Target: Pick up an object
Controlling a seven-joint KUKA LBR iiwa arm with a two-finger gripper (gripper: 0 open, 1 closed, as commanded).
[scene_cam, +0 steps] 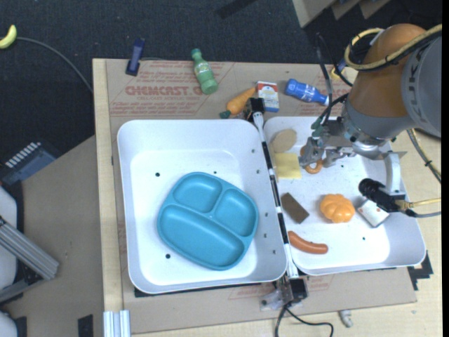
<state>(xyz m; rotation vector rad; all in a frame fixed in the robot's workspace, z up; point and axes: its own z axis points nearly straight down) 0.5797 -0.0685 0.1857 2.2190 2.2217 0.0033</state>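
Gripper [313, 159] low in your right bin [400, 248].
Finger state unreadable; it sat just beside the yellow block [287, 166].

- One fixed camera is mounted above the bench [175, 83], looking down at a slant.
- The frame takes in both white bins: left bin [140, 146] and right bin [400, 237], side by side.
- The arm [393, 83] enters from the right edge.
- The distance is moderate; dark floor shows beyond the bench's far and left sides.
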